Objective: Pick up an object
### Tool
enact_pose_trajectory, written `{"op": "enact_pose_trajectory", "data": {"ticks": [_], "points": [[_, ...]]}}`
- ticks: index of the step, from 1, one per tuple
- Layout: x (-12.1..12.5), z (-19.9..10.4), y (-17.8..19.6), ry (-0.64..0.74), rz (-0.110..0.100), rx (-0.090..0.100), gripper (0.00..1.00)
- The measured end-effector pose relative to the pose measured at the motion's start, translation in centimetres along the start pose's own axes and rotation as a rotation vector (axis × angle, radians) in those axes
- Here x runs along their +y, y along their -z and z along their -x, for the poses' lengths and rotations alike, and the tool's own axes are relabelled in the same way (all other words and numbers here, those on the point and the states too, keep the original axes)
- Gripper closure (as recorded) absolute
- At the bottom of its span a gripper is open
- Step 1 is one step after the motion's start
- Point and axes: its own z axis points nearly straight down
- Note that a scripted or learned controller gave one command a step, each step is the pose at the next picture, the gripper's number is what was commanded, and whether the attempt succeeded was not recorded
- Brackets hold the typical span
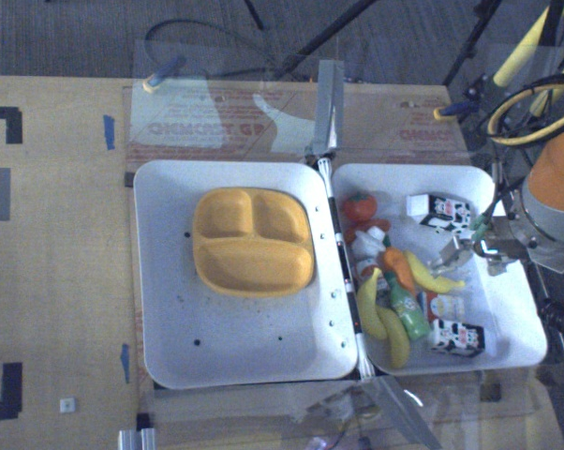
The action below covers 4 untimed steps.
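At the lower edge of the frame, the tan wooden counter (57,279) is carrying two shallow white plastic bins side by side. Low in the right white bin (516,322), a black-and-white patterned carton (458,337) is lying near the bottom rim. Just left of it, a small green bottle (408,315) is resting against a yellow banana (383,324) lying lengthwise along the bin's left wall. A second yellow banana (430,275) is lying slantwise at the bin's centre, with an orange carrot-shaped toy (398,259) touching its left end. The grey metal claw (462,249) is hovering over the right part of this bin, just beside that banana's upper end; its fingers are standing slightly apart with nothing between them. In the left white bin (165,326), a yellow divided plastic plate (253,240) is lying flat. Toward the upper rim of the right bin, a red tomato-shaped toy (360,206) and another black-and-white carton (441,211) are lying well apart.
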Motion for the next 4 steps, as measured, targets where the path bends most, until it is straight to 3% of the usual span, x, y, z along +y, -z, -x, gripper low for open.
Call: {"op": "enact_pose_trajectory", "data": {"ticks": [1,2,3,4], "points": [[3.0,-2.5,-9.8,0.055,0.001,-0.001,0.0],[5.5,-0.5,-14.2,0.245,0.007,-0.002,0.0],[5.6,-0.4,-13.2,0.242,0.011,-0.003,1.0],[11.0,-6.3,3.7,0.224,0.005,-0.003,1.0]]}}
